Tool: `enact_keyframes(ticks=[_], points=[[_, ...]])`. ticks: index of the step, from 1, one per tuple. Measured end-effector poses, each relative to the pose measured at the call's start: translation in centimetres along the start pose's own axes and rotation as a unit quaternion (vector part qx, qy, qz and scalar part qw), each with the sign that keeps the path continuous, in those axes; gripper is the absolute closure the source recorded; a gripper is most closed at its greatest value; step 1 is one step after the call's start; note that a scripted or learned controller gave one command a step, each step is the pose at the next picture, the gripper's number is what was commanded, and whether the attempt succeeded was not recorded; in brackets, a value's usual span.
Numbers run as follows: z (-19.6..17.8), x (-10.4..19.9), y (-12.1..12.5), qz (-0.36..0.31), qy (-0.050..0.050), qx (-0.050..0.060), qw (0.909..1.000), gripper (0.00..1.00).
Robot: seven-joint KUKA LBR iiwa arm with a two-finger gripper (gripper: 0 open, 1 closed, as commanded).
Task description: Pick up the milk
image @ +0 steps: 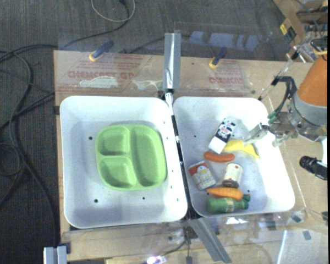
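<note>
Banana (243, 147) and hot dog (219, 157) crowd the milk (224, 135).

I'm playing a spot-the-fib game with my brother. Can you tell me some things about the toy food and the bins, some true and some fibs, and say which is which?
1. The green divided plate sits in the left bin. True.
2. The milk carton lies on the green plate. False: it lies in the right bin, near the banana.
3. The gripper holds the milk. False: nothing is seen between its fingers, and the milk lies apart from it.
4. A carrot lies just above the green bottle in the picture. True.
5. The hot dog is in the left bin. False: it is in the right bin.
</note>
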State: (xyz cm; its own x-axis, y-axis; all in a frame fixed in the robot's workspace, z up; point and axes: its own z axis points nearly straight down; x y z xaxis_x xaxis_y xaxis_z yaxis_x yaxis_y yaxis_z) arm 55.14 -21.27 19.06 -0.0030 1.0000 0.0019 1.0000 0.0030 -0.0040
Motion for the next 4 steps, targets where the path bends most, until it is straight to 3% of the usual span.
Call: enact_keyframes(ticks=[1, 2, 3, 4], points=[[9.4, 4.3, 2.6, -0.033, -0.003, -0.001, 0.9995, 0.00], [10.0, 3.4, 7.9, -0.017, -0.001, -0.002, 0.9998, 0.00], [10.0, 3.5, 7.7, -0.068, -0.005, -0.006, 0.9977, 0.00], [10.0, 4.6, 10.3, -0.153, -0.004, 0.028, 0.9878, 0.00]])
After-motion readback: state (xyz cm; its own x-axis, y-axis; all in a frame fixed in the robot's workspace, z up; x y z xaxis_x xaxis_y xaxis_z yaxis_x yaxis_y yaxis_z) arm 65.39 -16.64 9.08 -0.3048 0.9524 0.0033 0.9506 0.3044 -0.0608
